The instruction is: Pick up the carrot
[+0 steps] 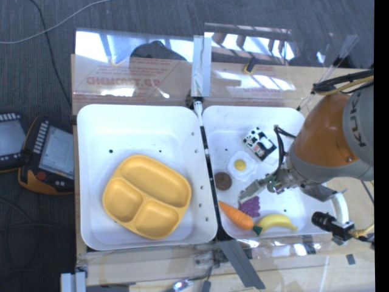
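Landmark: carrot (pixel 236 215), lying on the floor of the right bin (pixel 292 117), near its front-left corner, thick end toward the divider, tip beside the banana.
Left bin (pixel 91 163): left of the carrot beyond the divider; holds a yellow divided plate (pixel 146 195).
Cookie (pixel 223 180): just behind the carrot's thick end.
Fried egg (pixel 241 165): farther behind the carrot.
Grapes (pixel 250 206): purple, touching or nearly touching the carrot's rear side.
Banana (pixel 275 223): right of the carrot, its green end at the carrot's tip.
Gripper (pixel 254 189): above and behind the carrot, over the grapes; whether it is wide or narrow I cannot tell.
Handling: likely a light, stiff, smooth plastic toy; it tapers, so take it across the thicker middle.
Edges: front wall and divider sit close to the carrot.
Open room: mainly from above; grapes and banana crowd its right half.
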Controlling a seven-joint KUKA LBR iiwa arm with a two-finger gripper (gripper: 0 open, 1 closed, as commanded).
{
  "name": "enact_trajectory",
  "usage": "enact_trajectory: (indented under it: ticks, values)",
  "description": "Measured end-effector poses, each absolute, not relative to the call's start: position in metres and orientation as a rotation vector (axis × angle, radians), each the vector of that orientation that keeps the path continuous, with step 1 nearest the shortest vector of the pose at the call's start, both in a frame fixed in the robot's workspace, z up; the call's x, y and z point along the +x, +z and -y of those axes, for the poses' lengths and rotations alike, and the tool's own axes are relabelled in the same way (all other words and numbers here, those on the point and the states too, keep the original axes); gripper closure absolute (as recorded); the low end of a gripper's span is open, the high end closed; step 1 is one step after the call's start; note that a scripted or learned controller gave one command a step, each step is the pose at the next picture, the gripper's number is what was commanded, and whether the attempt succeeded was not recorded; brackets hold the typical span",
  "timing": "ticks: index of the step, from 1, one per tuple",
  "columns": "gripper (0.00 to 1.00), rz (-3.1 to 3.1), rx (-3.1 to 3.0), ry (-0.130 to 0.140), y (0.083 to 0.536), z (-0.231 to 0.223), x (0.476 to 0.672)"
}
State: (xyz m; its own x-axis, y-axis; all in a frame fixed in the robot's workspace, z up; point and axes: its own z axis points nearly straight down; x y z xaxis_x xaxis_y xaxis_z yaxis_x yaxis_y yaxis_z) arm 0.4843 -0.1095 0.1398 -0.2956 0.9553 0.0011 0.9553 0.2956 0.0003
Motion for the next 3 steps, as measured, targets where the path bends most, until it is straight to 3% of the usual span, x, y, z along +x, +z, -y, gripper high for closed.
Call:
enact_trajectory:
  ticks: [1,2,3]
  values:
    - [0.00,2.907,-1.306,-0.008,0.095,0.113,0.496]
    - [0.00,2.949,-1.096,0.002,0.119,0.099,0.485]
    - [0.00,3.065,-0.702,0.001,0.206,0.129,0.517]
